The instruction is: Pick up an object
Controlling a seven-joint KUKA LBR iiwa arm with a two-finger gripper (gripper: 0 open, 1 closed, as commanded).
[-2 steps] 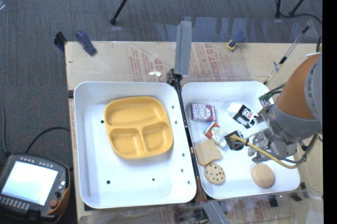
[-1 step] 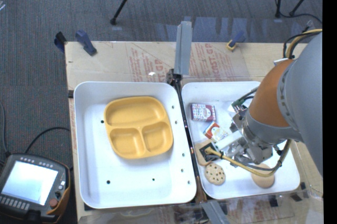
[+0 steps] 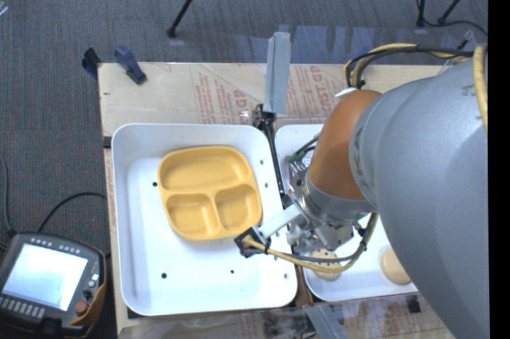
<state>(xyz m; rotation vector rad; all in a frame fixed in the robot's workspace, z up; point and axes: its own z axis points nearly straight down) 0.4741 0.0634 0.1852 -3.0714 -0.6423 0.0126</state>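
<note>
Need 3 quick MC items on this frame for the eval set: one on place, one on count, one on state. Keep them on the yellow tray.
1. Where is the yellow tray?
A) in the bin on the view's right
B) in the bin on the view's left
C) on the carpet

2. How many compartments does the yellow tray have?
A) two
B) four
C) three

3. How does the yellow tray lie?
A) flat, open side up
B) flipped, underside up
C) on edge against the bin wall

Answers:
1 B: it rests on the white floor of that bin, towards the bin's far side.
2 C: one long section and two smaller ones beside it.
3 A: the hollows and dividing ridges face the camera.
</note>
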